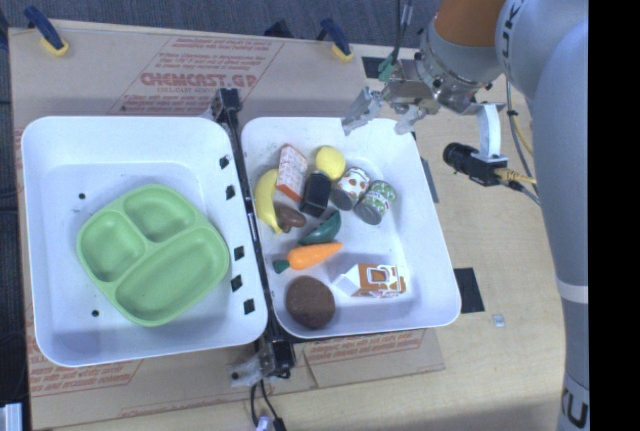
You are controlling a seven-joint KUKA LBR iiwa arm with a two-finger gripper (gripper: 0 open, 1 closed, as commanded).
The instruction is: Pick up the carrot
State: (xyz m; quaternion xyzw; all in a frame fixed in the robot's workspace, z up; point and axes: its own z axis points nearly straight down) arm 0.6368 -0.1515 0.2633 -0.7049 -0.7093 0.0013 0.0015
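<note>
In the camera view, the carrot (312, 256) lies in the right bin (425, 219), low in the crowd of play food and well apart from the jaws (383, 111), which hang over the bin's upper rim. The two grey fingers are seen spread apart, with nothing between them.

Several risks can be judged from this layout. A dark green vegetable (324, 227) touches the carrot along its upper side, so a descent placed slightly high could close on that piece instead, or pinch both together. Just above the carrot sit a small brown piece (291, 217) and a banana (265, 200); just below it rests a round brown ball (310, 303), and to its lower right a small printed carton (377, 280). If the fingers are lined up along the carrot rather than across it, they could be blocked by these neighbours. The tapered, smooth-looking body may also slip out as the jaws are closed, especially near the thin end. The bin's centre wall, to the carrot's left, is near enough that a finger could strike it.

The carrot itself is seen as a short orange cone lying almost level, tilted slightly upward to the right, with a small green stub at its left end. It appears to be rigid plastic, with its whole length exposed from above.
</note>
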